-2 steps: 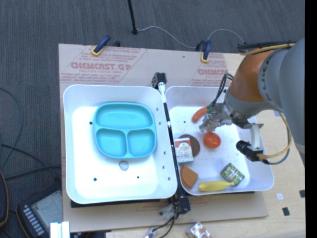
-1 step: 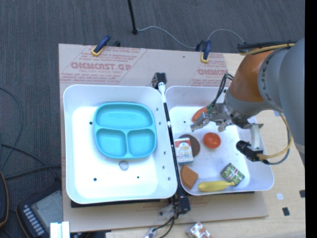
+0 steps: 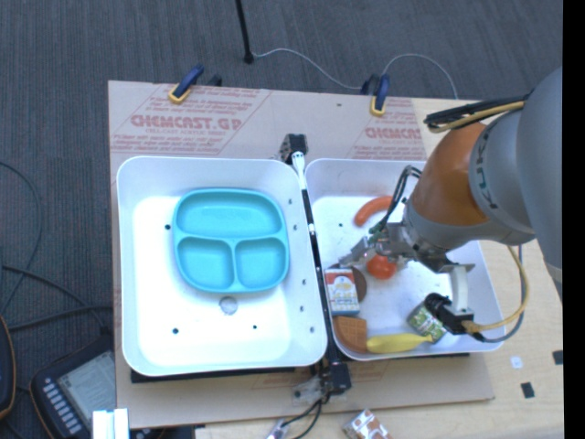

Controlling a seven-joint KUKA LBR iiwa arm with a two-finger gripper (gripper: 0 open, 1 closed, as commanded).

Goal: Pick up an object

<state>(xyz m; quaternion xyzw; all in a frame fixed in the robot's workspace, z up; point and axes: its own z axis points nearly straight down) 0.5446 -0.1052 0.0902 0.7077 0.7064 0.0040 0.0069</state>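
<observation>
The grey arm [image 3: 512, 167] comes in from the right with its orange band [image 3: 448, 186] over the right bin [image 3: 484, 282], and its gripper [image 3: 373, 250] sits low near the middle of that bin, just above a small red, tomato-like thing [image 3: 382, 267]. Whether the gripper is apart or together I cannot tell from here (the wrist hides most of it), and I see nothing clearly between its tips. Behind the gripper, toward the back wall, lies an orange-red sausage shape [image 3: 370, 210]. Toward the front of the bin a small carton with a red and white label [image 3: 342, 293] leans by the dividing wall, with a dark brown round thing [image 3: 359, 286] just beside it. A yellow banana [image 3: 398, 343] lies along the front wall, and a green-labelled packet [image 3: 426, 320] rests near it under a black part of the arm's fittings. The left bin [image 3: 146, 273] holds a light blue divided plate [image 3: 231, 240] with three compartments, lying flat. Both bins stand on a brown board on the table [image 3: 183, 122], held by two clamps at the back edge.
</observation>
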